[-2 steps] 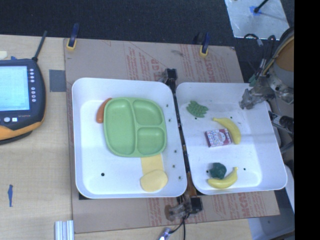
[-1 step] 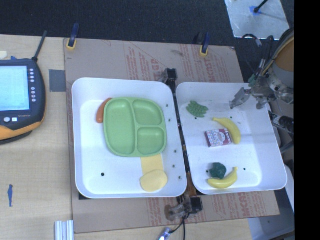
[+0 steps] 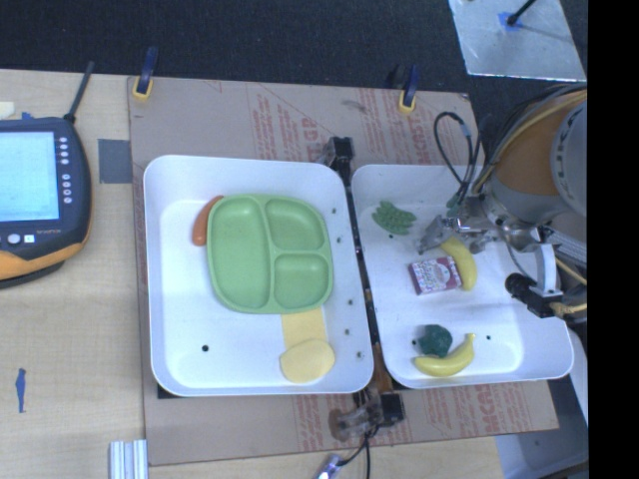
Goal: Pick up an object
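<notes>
The gripper (image 3: 451, 230), grip state unclear, hung over the banana (image 3: 461, 263) near the right bin's (image 3: 539, 359) far edge

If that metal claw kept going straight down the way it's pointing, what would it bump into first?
Probably the small yellow banana lying right under the gripper, beside the pink packet. Depth is hard to judge from above.

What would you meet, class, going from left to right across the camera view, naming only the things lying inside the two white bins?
Orange hot dog → green divided plate → leafy green vegetable → small pink packet → yellow banana by the gripper.
</notes>
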`<state>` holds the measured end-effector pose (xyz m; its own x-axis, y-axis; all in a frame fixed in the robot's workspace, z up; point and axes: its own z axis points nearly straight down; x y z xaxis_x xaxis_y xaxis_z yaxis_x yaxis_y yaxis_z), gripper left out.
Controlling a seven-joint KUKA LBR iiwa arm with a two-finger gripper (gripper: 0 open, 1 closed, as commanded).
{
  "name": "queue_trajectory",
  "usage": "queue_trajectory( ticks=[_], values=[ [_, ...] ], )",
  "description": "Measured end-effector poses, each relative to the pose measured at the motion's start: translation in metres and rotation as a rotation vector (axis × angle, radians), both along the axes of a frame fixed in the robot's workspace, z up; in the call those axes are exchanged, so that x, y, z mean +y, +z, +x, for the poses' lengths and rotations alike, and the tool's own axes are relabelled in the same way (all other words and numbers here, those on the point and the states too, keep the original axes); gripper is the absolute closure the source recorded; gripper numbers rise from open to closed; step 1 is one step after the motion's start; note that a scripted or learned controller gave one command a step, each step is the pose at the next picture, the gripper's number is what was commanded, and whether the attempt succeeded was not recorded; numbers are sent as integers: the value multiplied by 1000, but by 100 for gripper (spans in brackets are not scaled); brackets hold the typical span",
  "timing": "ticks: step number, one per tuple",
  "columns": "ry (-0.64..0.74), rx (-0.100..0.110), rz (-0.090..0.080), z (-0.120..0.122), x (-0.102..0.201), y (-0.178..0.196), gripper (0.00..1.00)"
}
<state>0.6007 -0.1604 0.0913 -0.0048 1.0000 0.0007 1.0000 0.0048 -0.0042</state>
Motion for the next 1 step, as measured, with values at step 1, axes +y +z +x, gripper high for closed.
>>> queue_trajectory(
  ticks=[1],
  values=[
    [2,1,0,0,-1,11,100]
  ],
)
